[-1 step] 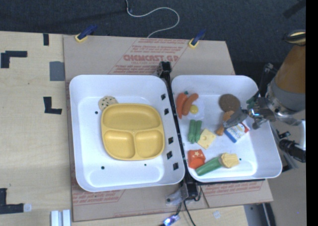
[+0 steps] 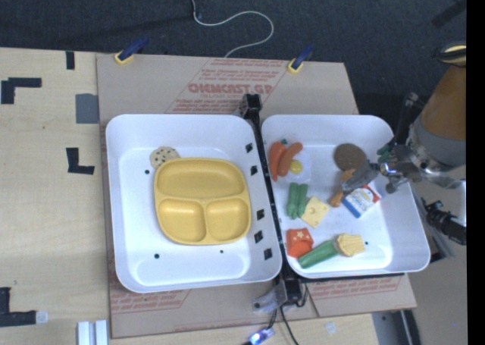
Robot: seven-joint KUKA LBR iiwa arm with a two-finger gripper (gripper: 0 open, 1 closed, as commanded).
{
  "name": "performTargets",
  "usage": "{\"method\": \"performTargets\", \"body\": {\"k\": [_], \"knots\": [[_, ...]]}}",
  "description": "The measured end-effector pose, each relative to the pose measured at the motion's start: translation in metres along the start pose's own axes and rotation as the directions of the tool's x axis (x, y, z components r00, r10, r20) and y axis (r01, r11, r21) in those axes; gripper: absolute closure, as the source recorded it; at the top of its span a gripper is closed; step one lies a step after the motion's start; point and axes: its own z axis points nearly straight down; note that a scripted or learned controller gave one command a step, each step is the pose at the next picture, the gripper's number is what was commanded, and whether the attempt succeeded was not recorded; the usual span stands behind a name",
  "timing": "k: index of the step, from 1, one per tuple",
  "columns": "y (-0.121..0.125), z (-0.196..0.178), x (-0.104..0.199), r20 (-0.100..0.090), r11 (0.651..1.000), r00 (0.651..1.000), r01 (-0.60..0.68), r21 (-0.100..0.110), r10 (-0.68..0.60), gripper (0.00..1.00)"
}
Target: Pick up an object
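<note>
Two white bins (image 2: 121,207). Left: one yellow divided plate (image 2: 202,200), one cookie (image 2: 162,156). Right: roughly nine toy food pieces (image 2: 317,212), crowded; exact count uncertain.

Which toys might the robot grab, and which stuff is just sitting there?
For the job:
gripper
brown disc
blue and white carton
cheese wedge
carrot
corn cob

Just lying about:
yellow tray
cookie
white cable
</note>
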Motion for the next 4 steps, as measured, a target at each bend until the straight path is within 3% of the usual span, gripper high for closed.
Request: {"method": "performTargets", "body": {"k": [2,3,4], "knots": [[0.000,0.099,0.000,-0.001,1.000,1.000,0.001,0.005,-0.001,0.00],[0.002,0.133,-0.002,0.006,1.000,1.000,-0.001,-0.007,0.001,0.00],[0.004,0.120,-0.002,0.006,1.000,1.000,-0.001,-0.013,0.001,1.00]]}}
